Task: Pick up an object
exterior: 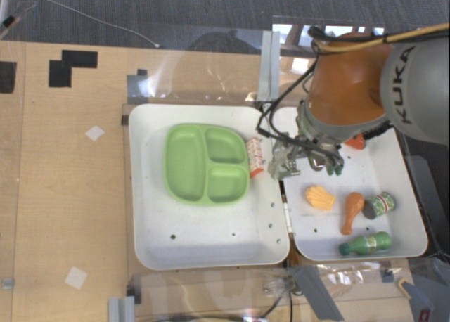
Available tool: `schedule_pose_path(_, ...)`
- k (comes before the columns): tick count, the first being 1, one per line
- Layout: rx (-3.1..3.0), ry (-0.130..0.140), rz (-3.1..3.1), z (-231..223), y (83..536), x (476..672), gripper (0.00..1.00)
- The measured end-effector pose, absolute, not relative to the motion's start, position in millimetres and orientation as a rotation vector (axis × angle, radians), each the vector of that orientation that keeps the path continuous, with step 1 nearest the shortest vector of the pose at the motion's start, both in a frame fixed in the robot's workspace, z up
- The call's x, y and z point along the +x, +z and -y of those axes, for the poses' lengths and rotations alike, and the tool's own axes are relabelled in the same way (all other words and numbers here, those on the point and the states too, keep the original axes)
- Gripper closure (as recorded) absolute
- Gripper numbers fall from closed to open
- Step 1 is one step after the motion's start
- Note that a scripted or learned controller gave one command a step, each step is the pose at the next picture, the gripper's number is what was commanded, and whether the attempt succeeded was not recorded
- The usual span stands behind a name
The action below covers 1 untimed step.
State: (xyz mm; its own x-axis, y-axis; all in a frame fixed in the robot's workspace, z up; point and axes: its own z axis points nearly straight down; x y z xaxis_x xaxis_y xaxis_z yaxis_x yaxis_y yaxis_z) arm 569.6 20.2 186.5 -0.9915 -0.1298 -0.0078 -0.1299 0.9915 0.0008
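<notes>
green bottle (365, 244) lay at the right bin's (415, 240) front edge, drumstick (351, 211) and corn (320, 198) behind it. end effector (301, 162) hovered over the divider, couldn't tell its grip.

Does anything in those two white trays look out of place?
One thing: a small red-and-white packet sits propped at the left bin's right edge, beside the green divided plate, rather than lying flat like the toys in the right bin.

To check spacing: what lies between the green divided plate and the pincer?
In the camera view, a small white-and-orange packet lies between the green divided plate and the pincer.
</notes>
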Motion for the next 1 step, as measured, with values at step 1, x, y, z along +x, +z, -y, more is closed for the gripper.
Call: schedule_pose_path(1,0.22,0.005,-3.129,-89.7,185.4,527.5,1.0)
